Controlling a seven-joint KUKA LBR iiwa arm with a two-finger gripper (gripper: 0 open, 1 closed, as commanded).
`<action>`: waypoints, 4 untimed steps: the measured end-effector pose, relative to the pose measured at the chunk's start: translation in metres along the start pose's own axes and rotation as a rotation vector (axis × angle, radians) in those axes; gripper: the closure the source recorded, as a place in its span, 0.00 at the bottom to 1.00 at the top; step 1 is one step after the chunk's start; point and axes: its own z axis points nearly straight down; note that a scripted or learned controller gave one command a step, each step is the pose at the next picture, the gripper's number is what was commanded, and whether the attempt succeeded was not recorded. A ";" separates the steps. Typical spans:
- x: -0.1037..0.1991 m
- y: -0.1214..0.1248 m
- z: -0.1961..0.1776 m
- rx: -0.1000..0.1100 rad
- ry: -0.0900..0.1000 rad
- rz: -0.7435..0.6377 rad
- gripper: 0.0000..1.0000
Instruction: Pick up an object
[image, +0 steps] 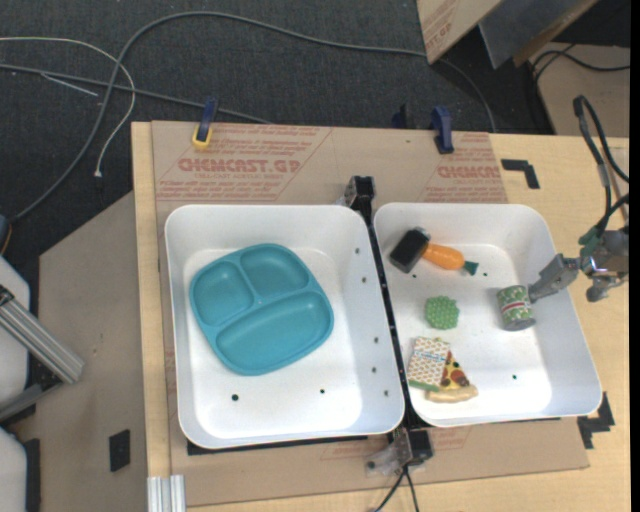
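While nothing is lifted yet, the pick stands at its approach stage. Right bin (560, 380): green can (515, 307), green ball (442, 313), carrot (444, 257), black block (408, 250), card (429, 362), pizza slice (452, 384). Left bin (200, 405): teal divided plate (262, 307). Gripper (548, 283) at the can's right side; jaws' state cannot be told. Remaining: grasp, lift

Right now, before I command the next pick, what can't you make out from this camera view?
- Gripper: small and blurred at the right bin's edge; whether it touches the green can can't be told.
- Arm: cut off by the view's right edge.
- Green can: label too small to read.
- Black block: overlaps the carrot's end, hiding it.
- Pizza slice: partly covered by the patterned card.
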 end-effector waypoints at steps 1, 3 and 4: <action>0.000 0.001 -0.001 -0.003 -0.001 -0.001 0.00; 0.003 0.001 0.087 0.003 0.001 0.000 0.00; 0.008 0.001 0.149 0.004 0.002 -0.001 0.00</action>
